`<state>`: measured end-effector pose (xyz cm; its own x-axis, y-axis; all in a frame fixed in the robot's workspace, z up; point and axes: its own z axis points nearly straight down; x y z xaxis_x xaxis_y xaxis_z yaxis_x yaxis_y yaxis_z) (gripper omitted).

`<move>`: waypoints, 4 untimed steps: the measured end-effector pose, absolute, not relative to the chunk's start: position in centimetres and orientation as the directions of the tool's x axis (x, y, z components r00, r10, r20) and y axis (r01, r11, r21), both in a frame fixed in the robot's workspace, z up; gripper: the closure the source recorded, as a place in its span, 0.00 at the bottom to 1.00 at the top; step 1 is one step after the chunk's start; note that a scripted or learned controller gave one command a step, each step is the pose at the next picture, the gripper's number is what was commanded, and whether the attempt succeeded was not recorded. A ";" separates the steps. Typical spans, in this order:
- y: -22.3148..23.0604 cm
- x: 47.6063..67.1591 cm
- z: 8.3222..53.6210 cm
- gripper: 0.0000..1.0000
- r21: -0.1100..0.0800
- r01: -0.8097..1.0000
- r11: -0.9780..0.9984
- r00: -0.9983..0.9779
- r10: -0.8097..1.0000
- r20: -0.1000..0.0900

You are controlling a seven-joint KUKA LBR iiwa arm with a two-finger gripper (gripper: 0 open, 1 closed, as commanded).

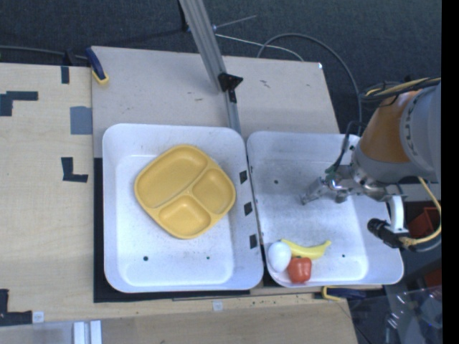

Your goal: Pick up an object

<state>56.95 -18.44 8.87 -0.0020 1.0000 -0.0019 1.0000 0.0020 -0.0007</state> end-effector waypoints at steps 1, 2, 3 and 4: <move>-18.4 57.0 9.9 1.00 -0.001 1.000 0.004 -0.004 1.000 -0.001; -18.4 56.3 14.4 1.00 0.002 1.000 0.001 -0.001 1.000 0.000; -18.0 56.6 20.6 1.00 0.005 1.000 0.003 -0.003 1.000 -0.002; -17.9 56.7 22.5 1.00 0.001 1.000 0.002 -0.002 1.000 0.000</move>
<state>56.72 -17.90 22.54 -0.0022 1.0000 -0.0001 1.0000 0.0022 0.0014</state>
